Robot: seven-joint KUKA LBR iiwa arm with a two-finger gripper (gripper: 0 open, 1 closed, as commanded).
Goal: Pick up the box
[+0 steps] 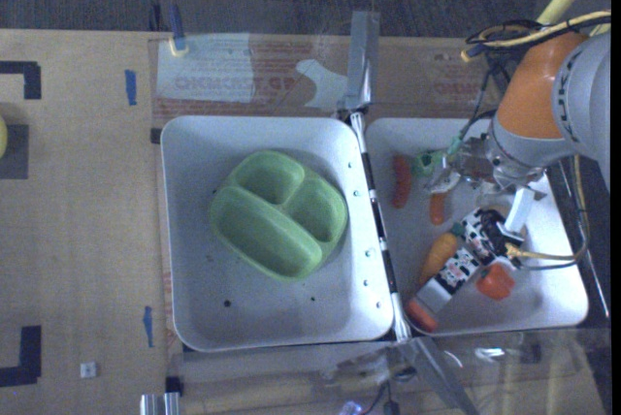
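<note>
The box [460, 266] is a long carton with a black-and-white pattern. It lies slantwise in the right bin [558, 306], near that bin's front. The grey arm with its orange band [541, 98] reaches in from the right. Its gripper [448, 173] hangs over the back middle of the right bin, above and behind the box, and apart from it. Nothing is seen held in it.
Around the box lie an orange carrot [439, 253], a red round piece [497, 281] and a red piece [420, 314] at its front end. A red pepper [401, 180], a green bit [425, 161] and a small orange piece [438, 207] lie by the gripper. A green divided plate [279, 212] sits in the left bin [184, 306].
</note>
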